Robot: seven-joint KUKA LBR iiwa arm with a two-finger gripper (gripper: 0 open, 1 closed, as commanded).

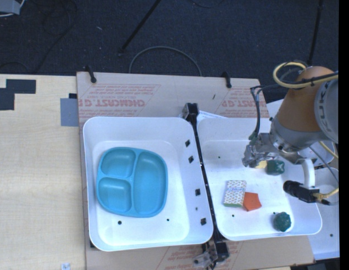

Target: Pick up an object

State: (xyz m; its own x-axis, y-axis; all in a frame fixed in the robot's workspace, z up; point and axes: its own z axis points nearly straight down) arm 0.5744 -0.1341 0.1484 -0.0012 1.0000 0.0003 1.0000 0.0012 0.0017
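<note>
Bench: a pale wooden top (34, 167) is seen, with a cardboard sheet (140, 97) laid under both bins.
Left bin (107, 131): a blue divided plate (132, 181) is held.
Right bin (230, 136): a patterned block (234, 193) touches an orange block (252, 201); a dark green lump (282, 221) lies near the front right corner.
Gripper (254, 156): lowered at the bin's far right; finger spread cannot be told.
Green-white object (275, 166): just beside the gripper.
Open room: bare floor is left along the divider.
</note>
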